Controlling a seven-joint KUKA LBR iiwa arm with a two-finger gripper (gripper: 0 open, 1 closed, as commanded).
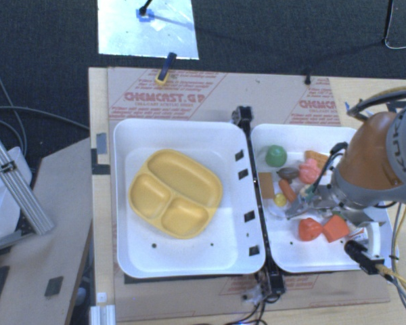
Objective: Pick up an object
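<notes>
The arm (375,158) runs off the frame's right edge and covers the right part of the right bin (277,252). The pincer (299,207) is too small and cluttered to show its opening. An orange block (316,157) at the bin's top is partly hidden behind the arm. A metal rail (13,181) is cut at the left edge.

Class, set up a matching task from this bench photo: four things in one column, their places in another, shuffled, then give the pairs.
Things:
1. yellow divided tray
2. green ball
3. red-orange block
4. blue-and-yellow tool

Places:
A. right bin, far end
B. on the cardboard beyond both bins
C. left bin
D. right bin, near end, beside a red lump

Pairs: 1-C, 2-A, 3-D, 4-B
</notes>
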